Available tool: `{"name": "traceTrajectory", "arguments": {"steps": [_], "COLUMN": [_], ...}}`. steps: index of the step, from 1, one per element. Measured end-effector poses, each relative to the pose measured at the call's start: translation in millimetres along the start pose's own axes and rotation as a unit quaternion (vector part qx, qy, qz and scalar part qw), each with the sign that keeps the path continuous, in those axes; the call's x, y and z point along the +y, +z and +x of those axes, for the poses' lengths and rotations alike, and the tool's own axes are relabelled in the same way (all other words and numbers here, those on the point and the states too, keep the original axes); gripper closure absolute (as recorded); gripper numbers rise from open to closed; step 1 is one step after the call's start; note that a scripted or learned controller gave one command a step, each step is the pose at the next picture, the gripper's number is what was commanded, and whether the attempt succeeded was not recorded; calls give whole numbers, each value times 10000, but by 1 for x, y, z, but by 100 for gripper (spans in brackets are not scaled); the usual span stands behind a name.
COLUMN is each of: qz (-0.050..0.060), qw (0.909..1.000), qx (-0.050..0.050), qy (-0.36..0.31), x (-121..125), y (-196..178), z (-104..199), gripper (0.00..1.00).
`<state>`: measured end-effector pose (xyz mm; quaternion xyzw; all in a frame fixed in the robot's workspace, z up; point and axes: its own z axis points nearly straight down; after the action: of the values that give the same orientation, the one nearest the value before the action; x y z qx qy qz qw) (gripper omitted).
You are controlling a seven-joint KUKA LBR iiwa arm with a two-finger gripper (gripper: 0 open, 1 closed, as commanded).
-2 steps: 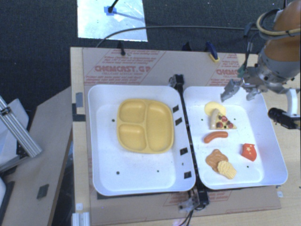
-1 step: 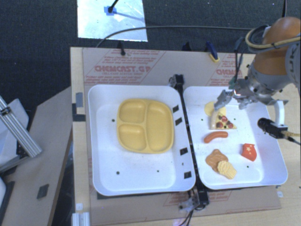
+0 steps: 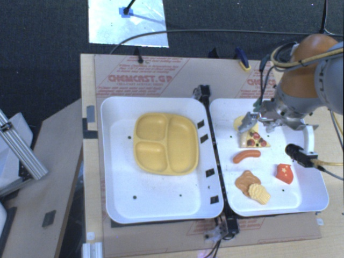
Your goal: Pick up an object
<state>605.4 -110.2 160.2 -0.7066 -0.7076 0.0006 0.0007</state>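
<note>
Dark carpet surrounds a tan bench (image 3: 64, 144), and a cardboard sheet printed in red (image 3: 145, 71) lies across the bench top beneath the two bins. A silvery square panel (image 3: 128, 15) sits on the floor beyond the bench, with a dark cable running from it toward the bench.

Of the two white bins, the left bin (image 3: 121, 198) holds a yellow divided plate (image 3: 165, 143) with three compartments, lying flat near the bin's middle. The right bin (image 3: 312, 195) touches the left one along a dark seam with black clips.

The grey arm (image 3: 314, 74), with its orange band, reaches in from the right over the far part of the right bin. Its gripper (image 3: 252, 120) hangs low over the bin's far left area, directly above a pizza slice (image 3: 255, 140); its fingers stand a little apart, with nothing seen between them. A small yellow piece (image 3: 238, 122) lies just beside the near finger, partly hidden by it.

Toward the viewer from the pizza slice lies a red sausage (image 3: 246, 156). Nearer still, a brown cookie-like piece (image 3: 247, 180) touches a yellow crinkle-cut piece (image 3: 259, 193). A red strawberry-like piece (image 3: 285, 173) rests apart from them, toward the bin's right side, below a black fitting (image 3: 295, 153) on the arm.
</note>
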Motion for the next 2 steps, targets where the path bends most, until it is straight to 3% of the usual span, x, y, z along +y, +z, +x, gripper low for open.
{"name": "traceTrajectory", "arguments": {"steps": [1,2], "qz": [2,-30], "qw": [10000,10000], "qx": [0,-7], "qy": [1,1], "x": [2,4], "y": [62,48], "z": [-1,-2], "gripper": [0,100]}}
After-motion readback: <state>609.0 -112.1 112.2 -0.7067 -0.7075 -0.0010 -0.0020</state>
